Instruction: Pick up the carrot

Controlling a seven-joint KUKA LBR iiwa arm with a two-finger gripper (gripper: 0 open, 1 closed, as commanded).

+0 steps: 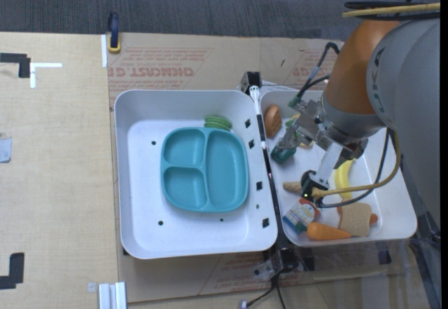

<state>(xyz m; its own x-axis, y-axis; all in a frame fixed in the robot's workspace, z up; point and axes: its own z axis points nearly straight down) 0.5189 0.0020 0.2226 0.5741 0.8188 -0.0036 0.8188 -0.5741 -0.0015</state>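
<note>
In the camera view, two white bins are seen side by side on the counter (56, 181). The left bin (133, 181) carries a teal divided plate (205, 169), with a small green item (218, 122) lying just beyond the plate's far edge.

The arm (392, 83) is seen reaching in from the right, over the right bin (395, 220). The pincer (290, 143) hangs low over the far-left part of that bin, next to a brown rounded item (272, 118) and right above a dark green object (283, 155). Whether the pincer is released or clenched cannot be told from this angle, and nothing can be made out as grasped by it.

The carrot (327, 232) lies at the near edge of the right bin, pointing right, well apart from the pincer and nearer to the viewer. It is flanked by a small colourful packet (302, 215) on its left and touched by a slice of toast (355, 219) on its right. A yellow banana (342, 178) lies between the carrot and the arm.
</note>
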